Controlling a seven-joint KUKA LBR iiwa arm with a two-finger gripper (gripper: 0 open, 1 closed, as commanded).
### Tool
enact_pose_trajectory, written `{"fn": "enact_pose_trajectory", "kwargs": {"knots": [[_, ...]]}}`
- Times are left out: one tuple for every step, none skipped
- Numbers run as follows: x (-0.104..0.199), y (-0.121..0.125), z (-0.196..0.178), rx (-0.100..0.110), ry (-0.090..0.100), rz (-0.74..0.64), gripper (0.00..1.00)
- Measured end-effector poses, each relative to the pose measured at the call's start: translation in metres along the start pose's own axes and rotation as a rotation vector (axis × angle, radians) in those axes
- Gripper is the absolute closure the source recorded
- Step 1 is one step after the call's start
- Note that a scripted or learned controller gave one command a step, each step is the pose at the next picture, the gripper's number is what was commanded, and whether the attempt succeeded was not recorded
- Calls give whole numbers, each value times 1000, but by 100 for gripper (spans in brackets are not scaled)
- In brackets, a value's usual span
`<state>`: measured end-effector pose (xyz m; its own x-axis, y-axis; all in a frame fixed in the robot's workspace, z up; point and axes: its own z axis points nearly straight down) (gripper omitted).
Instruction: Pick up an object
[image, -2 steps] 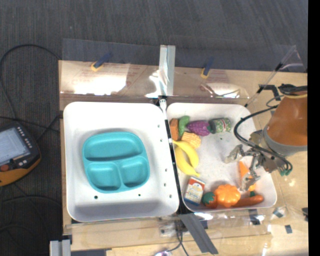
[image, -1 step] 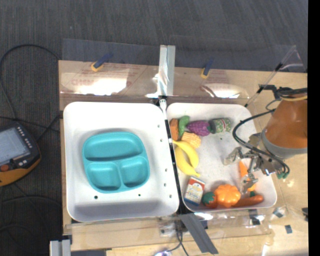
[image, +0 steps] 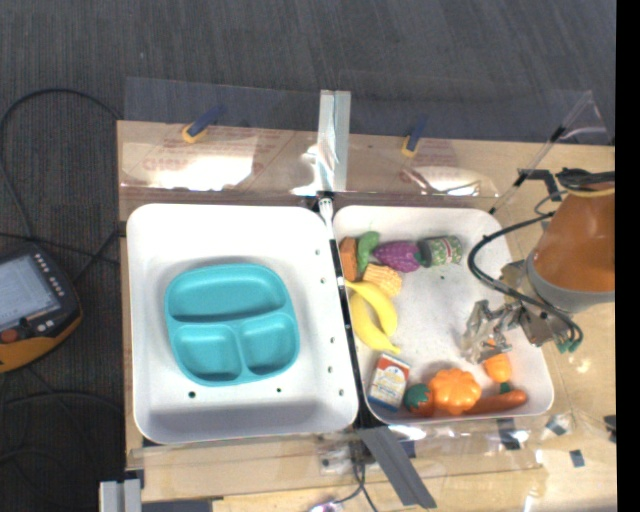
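Note:
The right bin (image: 450, 215) holds toy food: a yellow banana (image: 372, 313), a corn cob (image: 381, 278), a purple grape bunch (image: 399, 255), a small green-labelled can (image: 441, 250), a juice carton (image: 388, 380), an orange pumpkin (image: 454, 390), a red chilli (image: 497, 402) and a small orange piece (image: 497, 368). My gripper (image: 486, 335) hangs low at the bin's right side, just above the small orange piece. Its fingers point down and to the left, a little apart, with nothing between them.
The left bin (image: 150, 300) carries a teal divided tray (image: 233, 322). A metal post (image: 334, 120) stands behind the gap between the bins. The arm's orange band (image: 580, 240) and black cables (image: 500, 255) overhang the right bin's right edge. A pendant (image: 30, 300) lies far left.

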<state>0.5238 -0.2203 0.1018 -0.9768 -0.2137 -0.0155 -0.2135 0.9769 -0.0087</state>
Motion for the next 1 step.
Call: {"fn": "enact_pose_trajectory", "kwargs": {"knots": [[0,0,0,0,0,0,0]]}}
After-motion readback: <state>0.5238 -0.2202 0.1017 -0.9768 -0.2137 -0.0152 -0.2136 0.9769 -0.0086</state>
